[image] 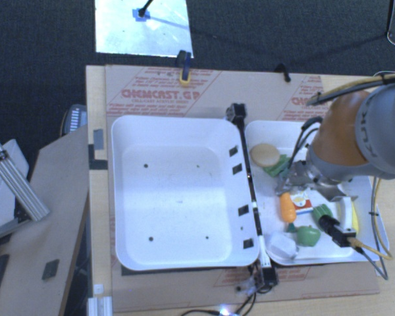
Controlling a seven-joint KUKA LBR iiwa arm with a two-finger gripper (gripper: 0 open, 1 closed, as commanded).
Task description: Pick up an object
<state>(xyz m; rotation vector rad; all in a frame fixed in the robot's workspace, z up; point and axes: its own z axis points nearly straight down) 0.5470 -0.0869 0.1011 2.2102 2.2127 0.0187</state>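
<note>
Just below the gripper [295, 188] lies an orange carrot-like toy [287, 208], green pieces beside it. I'd drop straight onto it, squarely, avoiding the neighbours.

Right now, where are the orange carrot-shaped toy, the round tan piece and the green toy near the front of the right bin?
orange carrot-shaped toy [287, 209], camera view, middle of its orange body.
round tan piece [264, 154], camera view, centre of its top face.
green toy [308, 235], camera view, middle of its rounded green body.
</note>
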